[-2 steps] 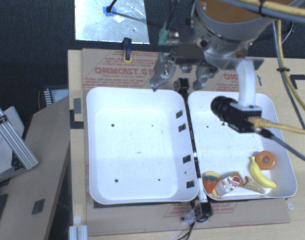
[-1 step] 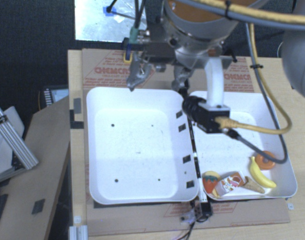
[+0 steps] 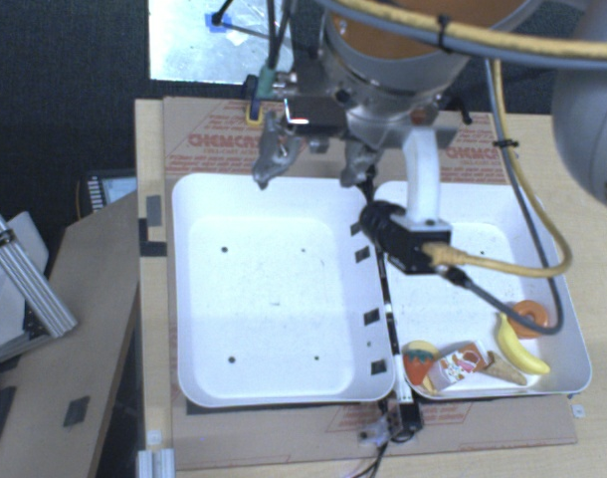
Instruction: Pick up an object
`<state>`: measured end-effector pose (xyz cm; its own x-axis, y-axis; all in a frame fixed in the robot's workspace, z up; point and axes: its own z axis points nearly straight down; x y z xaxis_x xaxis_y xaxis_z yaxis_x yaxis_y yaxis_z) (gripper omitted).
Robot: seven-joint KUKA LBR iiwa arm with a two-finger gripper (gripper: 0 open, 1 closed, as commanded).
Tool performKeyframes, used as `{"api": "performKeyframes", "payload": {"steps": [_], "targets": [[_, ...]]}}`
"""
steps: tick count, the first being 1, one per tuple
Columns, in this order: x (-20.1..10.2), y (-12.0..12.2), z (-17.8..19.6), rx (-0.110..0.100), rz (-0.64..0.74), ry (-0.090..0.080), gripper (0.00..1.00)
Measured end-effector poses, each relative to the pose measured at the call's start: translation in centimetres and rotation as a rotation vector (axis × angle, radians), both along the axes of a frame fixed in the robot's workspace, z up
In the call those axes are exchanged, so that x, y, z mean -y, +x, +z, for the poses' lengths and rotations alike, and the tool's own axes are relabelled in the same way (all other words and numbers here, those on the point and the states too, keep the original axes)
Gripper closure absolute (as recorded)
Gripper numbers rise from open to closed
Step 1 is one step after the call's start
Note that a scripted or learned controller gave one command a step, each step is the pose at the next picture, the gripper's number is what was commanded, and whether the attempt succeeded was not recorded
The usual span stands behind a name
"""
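At the near edge of the right bin (image 3: pixel 572 361) lie a banana (image 3: pixel 516 345), an orange ring (image 3: pixel 531 314), a red-and-white packet (image 3: pixel 456 365) and a small tomato-like toy (image 3: pixel 420 361), close together. The left bin (image 3: pixel 189 297) sits beside it on the table (image 3: pixel 104 267). Farther back, the gripper (image 3: pixel 313 172) hangs over the left bin's far rim, its fingers spread apart with nothing between them.

the grey arm comes in from the upper right, its orange band showing at the top above the wrist. the wrist points down near the far edge of the surface. the hand (image 3: pixel 315 165) hangs there with its two fingers (image 3: pixel 269 162) spread apart, tips pointing down, nothing between them. a yellow cable and a grey cable trail from the arm.
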<state>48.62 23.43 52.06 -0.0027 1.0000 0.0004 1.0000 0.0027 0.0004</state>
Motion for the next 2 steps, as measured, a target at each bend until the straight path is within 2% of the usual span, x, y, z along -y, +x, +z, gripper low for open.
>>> {"api": "performKeyframes", "payload": {"steps": [1, 2], "targets": [[0.0, 0.0, 1.2, 0.003, 0.002, 0.002, 1.00], [6.0, 2.2, 1.4, 0.002, -0.008, -0.001, 1.00]]}}
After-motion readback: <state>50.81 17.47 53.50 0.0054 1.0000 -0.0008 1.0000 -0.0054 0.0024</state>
